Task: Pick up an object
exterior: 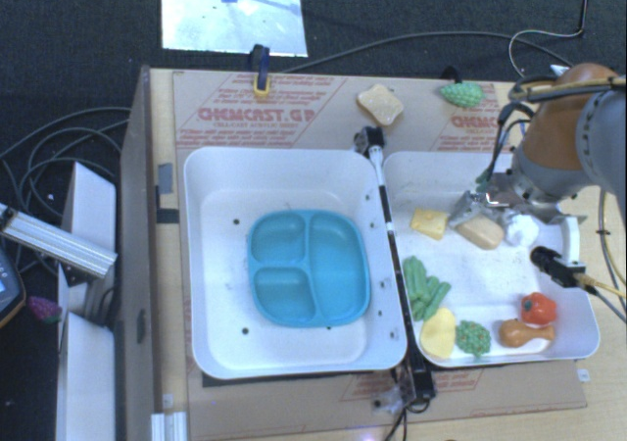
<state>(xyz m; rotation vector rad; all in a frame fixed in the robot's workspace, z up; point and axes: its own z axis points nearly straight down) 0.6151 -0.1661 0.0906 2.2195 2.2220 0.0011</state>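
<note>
The grey two-finger pincer [477,206] is seen low in the right shallow white bin [580,336], just above a tan bread-like block [480,232]; whether its fingers are spread or closed cannot be told. A pale yellow wedge [428,223] is noted just left of the block. Green bean pods [423,286], a yellow lumpy piece [439,332], a green broccoli floret [473,336], a red tomato [538,308] and an orange pear-shaped piece [521,333] are found along the near side. A blue divided plastic tray [308,267] is seated in the left white bin [211,194]
</note>
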